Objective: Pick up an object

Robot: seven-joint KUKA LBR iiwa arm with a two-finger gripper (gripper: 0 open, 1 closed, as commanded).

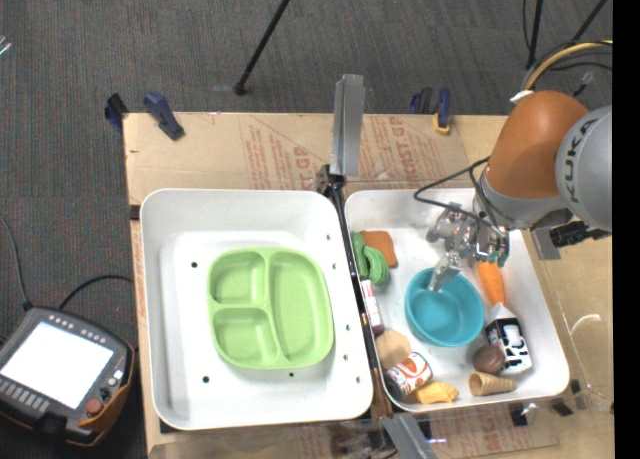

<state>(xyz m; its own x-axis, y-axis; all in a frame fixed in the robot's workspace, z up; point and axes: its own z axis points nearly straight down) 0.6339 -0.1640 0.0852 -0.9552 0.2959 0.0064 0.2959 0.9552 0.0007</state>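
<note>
My gripper (447, 265) hangs low over the right bin (545, 292), at the far rim of a blue bowl (445, 315). An orange carrot (491, 283) lies just right of the gripper, against the bowl. Nothing can be made out held in the gripper. In front of the bowl lie a red-and-white can (408, 375), a brown ball (488, 358), a waffle cone (491, 383), a yellow piece (438, 394) and a black-and-white carton (510, 341). A tan lump (392, 347) sits left of the bowl.
An orange-brown piece (381, 247) and a green toy (371, 263) lie along the right bin's left wall. The left bin (165, 277) holds a green divided plate (270, 307). A grey post (348, 137) stands behind the divider between the bins.
</note>
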